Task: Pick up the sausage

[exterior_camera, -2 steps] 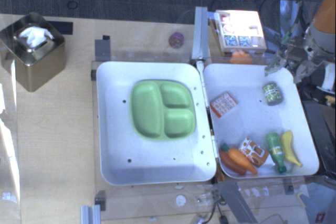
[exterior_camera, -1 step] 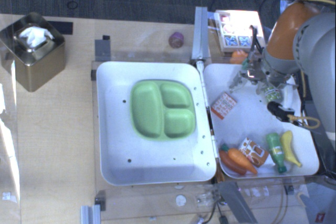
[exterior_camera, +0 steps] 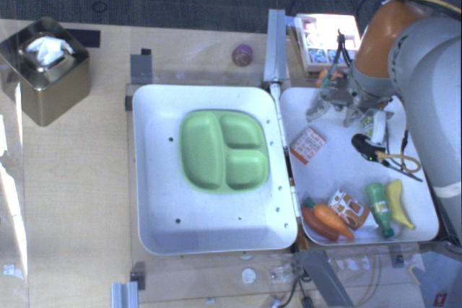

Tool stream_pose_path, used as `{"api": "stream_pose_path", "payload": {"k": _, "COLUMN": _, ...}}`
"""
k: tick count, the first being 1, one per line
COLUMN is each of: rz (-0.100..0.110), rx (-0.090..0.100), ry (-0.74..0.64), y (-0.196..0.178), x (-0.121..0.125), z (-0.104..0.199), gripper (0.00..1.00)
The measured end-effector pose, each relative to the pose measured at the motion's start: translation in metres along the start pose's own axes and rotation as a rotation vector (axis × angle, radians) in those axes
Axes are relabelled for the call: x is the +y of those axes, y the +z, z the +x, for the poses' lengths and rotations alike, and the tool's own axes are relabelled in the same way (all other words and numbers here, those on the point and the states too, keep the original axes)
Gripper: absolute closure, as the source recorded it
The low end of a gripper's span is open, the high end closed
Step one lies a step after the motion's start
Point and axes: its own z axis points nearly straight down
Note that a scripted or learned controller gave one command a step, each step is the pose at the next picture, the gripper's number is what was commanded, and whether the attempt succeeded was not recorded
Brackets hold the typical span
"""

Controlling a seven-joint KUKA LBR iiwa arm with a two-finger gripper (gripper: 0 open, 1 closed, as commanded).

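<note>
Two shallow white bins are sitting side by side on the table (exterior_camera: pixel 79 184). The left bin (exterior_camera: pixel 159 216) is carrying a green divided plate (exterior_camera: pixel 224 151) at its middle. I am reaching in from the right over the right bin (exterior_camera: pixel 339 173), and my gripper (exterior_camera: pixel 338 106) is hanging above that bin's far part, close to its far-left corner. From this slanted view I cannot tell whether the gripper is open or closed.

The sausage (exterior_camera: pixel 320 229), dark red, is lying in the near-left corner of the right bin, well apart from my gripper. It is touching the carrot (exterior_camera: pixel 336 220), which is resting along its far side. A small printed packet (exterior_camera: pixel 349 205) is lying just beside the carrot. Further right, a green bottle (exterior_camera: pixel 378 207) and a banana (exterior_camera: pixel 399 203) are lying next to each other. A red-and-white card (exterior_camera: pixel 307 146) is lying flat near the bin's left wall, between my gripper and the sausage.

On the table to the left, a brass-coloured box (exterior_camera: pixel 50 83) is holding white tissue. A small purple object (exterior_camera: pixel 242 54) is resting beyond the left bin.
</note>
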Motion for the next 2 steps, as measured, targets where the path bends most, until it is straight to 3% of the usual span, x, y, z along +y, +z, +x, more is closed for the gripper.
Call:
{"api": "stream_pose_path", "payload": {"k": 1, "rz": 0.000, "rx": 0.000, "ry": 0.000, "y": 0.000, "x": 0.000, "z": 0.000, "gripper": 0.00}}
{"api": "stream_pose_path", "payload": {"k": 2, "rz": 0.001, "rx": -0.001, "ry": -0.118, "y": -0.036, "x": 0.007, "z": -0.048, "gripper": 0.00}}
